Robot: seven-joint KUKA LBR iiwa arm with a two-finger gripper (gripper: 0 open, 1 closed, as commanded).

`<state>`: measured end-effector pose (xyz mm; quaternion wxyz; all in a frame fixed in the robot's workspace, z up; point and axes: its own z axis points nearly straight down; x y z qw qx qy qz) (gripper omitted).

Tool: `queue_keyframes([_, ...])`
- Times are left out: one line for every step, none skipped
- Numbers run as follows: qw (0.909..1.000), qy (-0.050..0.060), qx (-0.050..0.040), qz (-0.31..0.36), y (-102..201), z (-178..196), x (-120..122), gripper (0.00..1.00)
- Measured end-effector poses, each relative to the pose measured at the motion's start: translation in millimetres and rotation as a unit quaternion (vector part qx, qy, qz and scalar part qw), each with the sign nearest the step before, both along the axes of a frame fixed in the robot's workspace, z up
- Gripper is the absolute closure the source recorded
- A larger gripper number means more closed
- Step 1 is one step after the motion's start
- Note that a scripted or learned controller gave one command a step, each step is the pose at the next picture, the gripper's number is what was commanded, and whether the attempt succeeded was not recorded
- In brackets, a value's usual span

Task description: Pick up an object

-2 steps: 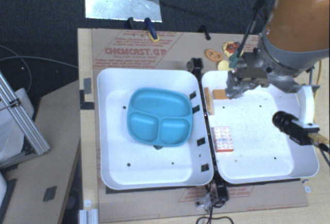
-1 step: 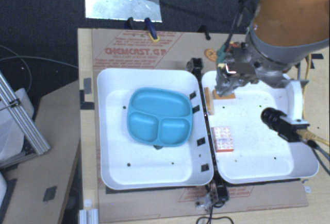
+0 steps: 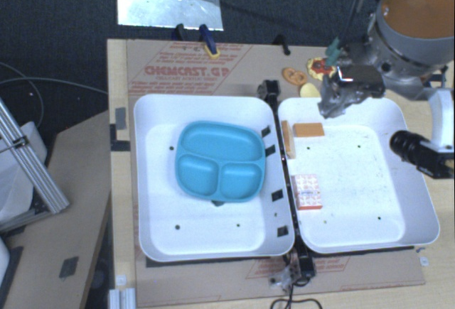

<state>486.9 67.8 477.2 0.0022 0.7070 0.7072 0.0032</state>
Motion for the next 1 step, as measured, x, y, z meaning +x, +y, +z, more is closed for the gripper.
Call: queue_keyframes([1.0000, 0.004, 0.0003, 0.006, 76.2, -22.8, -1.0, 1.00])
